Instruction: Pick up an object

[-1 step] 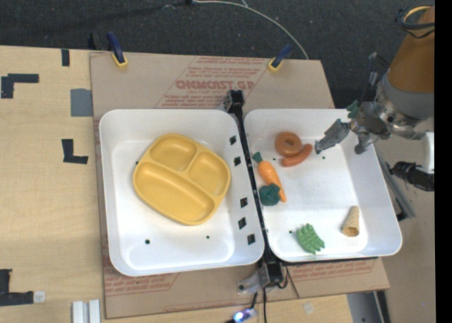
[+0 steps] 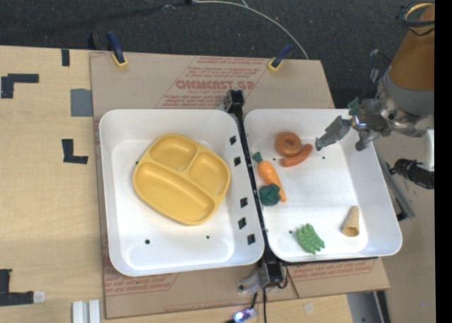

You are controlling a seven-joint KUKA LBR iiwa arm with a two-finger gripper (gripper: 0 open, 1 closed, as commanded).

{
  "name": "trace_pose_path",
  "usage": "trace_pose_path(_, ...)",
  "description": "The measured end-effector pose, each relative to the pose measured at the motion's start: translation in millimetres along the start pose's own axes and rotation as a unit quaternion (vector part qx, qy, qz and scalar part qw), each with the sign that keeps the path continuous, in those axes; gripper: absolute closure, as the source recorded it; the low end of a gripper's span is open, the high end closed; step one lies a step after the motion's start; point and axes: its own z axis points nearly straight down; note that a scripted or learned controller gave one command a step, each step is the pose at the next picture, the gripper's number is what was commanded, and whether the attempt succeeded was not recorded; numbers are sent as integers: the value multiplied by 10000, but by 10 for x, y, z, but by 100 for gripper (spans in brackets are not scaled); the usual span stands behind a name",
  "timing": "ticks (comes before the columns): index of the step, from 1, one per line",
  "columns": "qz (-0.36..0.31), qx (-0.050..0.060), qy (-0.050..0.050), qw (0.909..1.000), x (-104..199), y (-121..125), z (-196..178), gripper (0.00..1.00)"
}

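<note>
The right bin (image 2: 367, 173) holds several toy foods: a brown donut (image 2: 287, 142) with an orange sausage (image 2: 297, 157) against it, a carrot (image 2: 268, 172), a dark green broccoli piece (image 2: 269, 195), a light green leafy piece (image 2: 309, 238) and a tan cone (image 2: 351, 221). My gripper (image 2: 341, 143) hovers over the bin's upper right part, just right of the donut. Its fingers are spread open with nothing between them. One finger (image 2: 328, 134) points down-left toward the sausage.
A yellow divided plate (image 2: 182, 177) lies in the left bin (image 2: 116, 173). A black divider (image 2: 244, 166) runs between the two bins. Two blue-and-yellow clamps (image 2: 116, 51) hold the cardboard at the back. The grey arm with its orange band (image 2: 417, 53) stands at the right edge.
</note>
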Motion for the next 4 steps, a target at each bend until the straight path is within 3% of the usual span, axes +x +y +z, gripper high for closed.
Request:
trace_pose_path(3, -4, 25, 2, 10000, 19, 119, 1508, 0)
trace_pose_path(4, -8, 7, 2, 10000, 23, 129, 1373, 100)
